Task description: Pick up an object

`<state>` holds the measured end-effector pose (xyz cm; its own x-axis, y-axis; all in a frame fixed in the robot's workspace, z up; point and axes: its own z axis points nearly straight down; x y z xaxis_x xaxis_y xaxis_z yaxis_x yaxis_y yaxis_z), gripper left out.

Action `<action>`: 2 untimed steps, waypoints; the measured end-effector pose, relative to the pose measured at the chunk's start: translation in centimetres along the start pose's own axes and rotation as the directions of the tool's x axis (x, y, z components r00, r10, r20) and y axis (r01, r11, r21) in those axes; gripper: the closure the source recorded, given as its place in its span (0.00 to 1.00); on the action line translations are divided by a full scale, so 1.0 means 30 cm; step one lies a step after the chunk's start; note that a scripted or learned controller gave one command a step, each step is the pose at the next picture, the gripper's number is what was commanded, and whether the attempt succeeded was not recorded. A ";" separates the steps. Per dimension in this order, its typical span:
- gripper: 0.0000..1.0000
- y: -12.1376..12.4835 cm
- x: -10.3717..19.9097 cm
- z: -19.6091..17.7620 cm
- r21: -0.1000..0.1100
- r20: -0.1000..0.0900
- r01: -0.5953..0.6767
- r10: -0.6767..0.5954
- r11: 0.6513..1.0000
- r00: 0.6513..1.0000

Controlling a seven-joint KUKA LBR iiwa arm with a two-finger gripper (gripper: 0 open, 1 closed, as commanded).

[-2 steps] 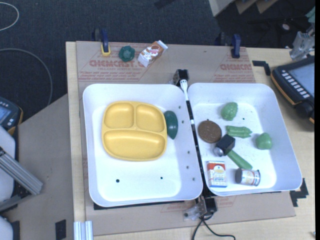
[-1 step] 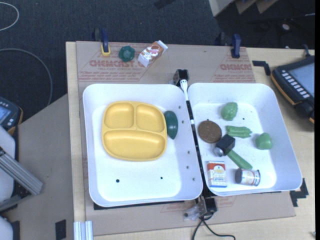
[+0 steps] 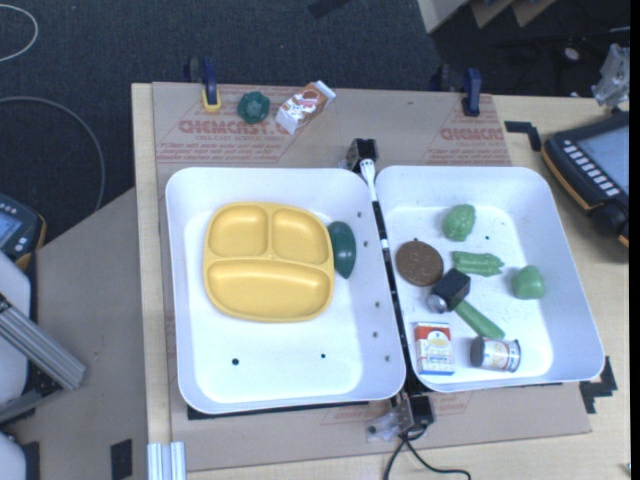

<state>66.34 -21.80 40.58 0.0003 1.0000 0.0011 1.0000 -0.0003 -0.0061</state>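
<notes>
You have many small things to pick from in the right white bin (image 3: 565, 268). The light green round lump (image 3: 459, 221) lies near the far side with room around it, so I think it is the easy one to grab. The flat brown disc (image 3: 419, 263), little black block (image 3: 450, 290) and long green stick (image 3: 480, 320) crowd close together. In the left white bin (image 3: 190, 298), a dark green oval (image 3: 342, 248) touches the yellow three-part plate (image 3: 268, 261).

a robotics lab: clamped bench board (image 3: 300, 128), teach pendant (image 3: 595, 168).
</notes>
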 end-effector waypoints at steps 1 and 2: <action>1.00 0.007 -0.017 -0.467 -0.025 0.009 0.002 -0.002 1.000 1.000; 1.00 0.008 -0.019 -0.118 0.003 -0.001 -0.001 0.001 1.000 1.000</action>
